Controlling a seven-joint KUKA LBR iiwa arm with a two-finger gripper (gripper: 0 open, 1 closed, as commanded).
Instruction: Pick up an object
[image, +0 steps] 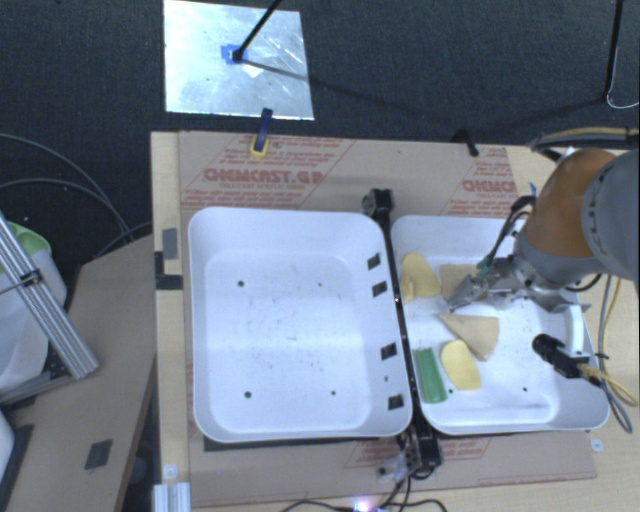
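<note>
- We see the worktop (300, 160) as a flat tan board with reddish printed lettering, and on it two shallow bins of smooth white plastic with rounded corners sit side by side.
- The left bin (210, 240) has a faintly speckled floor with a few small dark dots.
- The right bin (570, 405) carries all the loose objects we can make out, gathered in its left half.
- The arm (585, 215) reaches in from the right, its rounded housing orange-brown with grey beyond it, and it bends down over the right bin.
- A tan wedge (474, 331) with straight edges and a matte surface lies near the bin's middle, its sharp tip pointing left towards the divider and its long axis running roughly left to right.
- A green bar (430, 375), narrow and rectangular, lies just beside the divider, its long axis running near to far.
- A yellow oval piece (461, 366) lies just right of the green bar and just below the wedge.
- A second yellow rounded piece (419, 277) rests near the bin's far left corner.
- The end effector (470, 290), dark and metallic, sits low between that piece and the wedge; we cannot tell how its fingers stand.
</note>
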